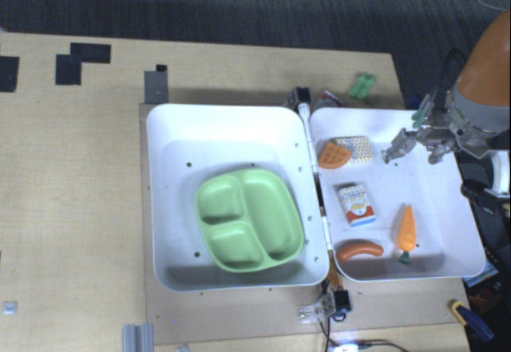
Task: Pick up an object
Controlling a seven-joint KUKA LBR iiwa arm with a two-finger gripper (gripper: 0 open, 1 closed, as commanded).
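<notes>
Four small items lay in the right shallow white plastic bin: an orange waffle-textured toy, a printed carton, a slim orange toy carrot with its long axis running near-vertical in the view, and a glossy sausage-shaped piece. The grey two-finger gripper hovered at the bin's upper right, fingers apparently parted and holding nothing. The carrot lay below it, toward the near edge. A green moulded divided plate occupied the left bin.

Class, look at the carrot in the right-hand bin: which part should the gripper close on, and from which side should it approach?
Probably the orange body's middle, from straight above, closing across its narrow width. The carrot lies flat, lengthwise up-down in view, with bare bin floor on both sides.
</notes>
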